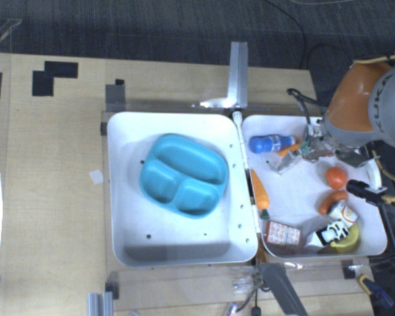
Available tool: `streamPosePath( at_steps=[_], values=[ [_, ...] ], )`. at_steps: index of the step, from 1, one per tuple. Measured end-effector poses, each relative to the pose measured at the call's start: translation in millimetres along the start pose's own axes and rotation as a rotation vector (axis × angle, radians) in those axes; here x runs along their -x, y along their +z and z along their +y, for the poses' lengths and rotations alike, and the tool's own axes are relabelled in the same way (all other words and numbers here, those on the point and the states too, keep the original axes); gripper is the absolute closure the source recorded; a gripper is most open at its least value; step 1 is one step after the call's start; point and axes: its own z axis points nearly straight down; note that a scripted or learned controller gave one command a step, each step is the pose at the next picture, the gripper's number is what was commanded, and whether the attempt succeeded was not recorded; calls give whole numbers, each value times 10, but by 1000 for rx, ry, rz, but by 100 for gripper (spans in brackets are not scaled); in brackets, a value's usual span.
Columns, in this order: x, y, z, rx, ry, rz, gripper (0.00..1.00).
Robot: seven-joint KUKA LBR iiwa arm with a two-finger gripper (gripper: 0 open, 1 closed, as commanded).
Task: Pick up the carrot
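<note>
My arm [375, 107] comes in from the right of the camera view, its grey body bulking large at that edge with the orange band [347, 97] curving over the top just above my wrist. I am bent downward and leftward, so that my wrist narrows to the gripper [311, 147], which sits low at the upper part of the right-hand side of the scene. My fingers there are a small cluster of grey metal pointing down and to the left, too tangled in glare and shadow for me to say how they stand.
</note>
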Motion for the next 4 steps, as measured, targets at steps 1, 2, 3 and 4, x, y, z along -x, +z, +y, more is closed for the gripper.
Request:
streamPosePath(
  at_steps=[1, 2, 3, 4],
  values=[
    [198, 33, 310, -44, -94, 27, 0],
    [228, -104, 356, -24, -95, 10, 100],
    [-329, -1453, 496, 0, -62, 0, 100],
    [-441, -1303, 563, -5, 269, 2, 100]
  ],
)
